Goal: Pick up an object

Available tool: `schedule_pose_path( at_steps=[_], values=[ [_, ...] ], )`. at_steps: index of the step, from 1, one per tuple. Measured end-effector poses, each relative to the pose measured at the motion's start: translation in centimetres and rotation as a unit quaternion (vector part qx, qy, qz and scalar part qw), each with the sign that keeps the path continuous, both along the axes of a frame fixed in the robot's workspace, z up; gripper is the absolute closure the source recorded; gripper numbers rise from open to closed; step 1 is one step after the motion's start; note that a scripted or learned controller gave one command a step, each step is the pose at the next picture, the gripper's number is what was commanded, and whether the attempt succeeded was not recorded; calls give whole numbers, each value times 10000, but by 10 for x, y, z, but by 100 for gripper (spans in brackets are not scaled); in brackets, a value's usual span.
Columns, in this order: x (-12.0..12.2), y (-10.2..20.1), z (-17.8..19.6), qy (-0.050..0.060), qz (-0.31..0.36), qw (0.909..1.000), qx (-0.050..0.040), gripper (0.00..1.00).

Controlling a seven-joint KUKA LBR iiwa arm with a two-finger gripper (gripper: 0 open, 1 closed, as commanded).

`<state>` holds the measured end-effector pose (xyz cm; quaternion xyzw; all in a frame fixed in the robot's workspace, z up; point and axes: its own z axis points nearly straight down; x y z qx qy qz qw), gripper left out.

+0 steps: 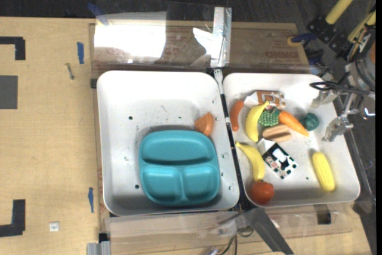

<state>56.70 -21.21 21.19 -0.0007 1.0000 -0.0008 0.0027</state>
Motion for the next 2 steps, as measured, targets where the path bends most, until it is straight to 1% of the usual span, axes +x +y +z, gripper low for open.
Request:
schedule_pose_path(
  at_steps=[1, 2],
  values=[
    [-30, -11, -115, -24, 854, 9963, -11, 0],
    [-19, 58, -124, -18, 1279, 9918, 4, 0]
  ],
)
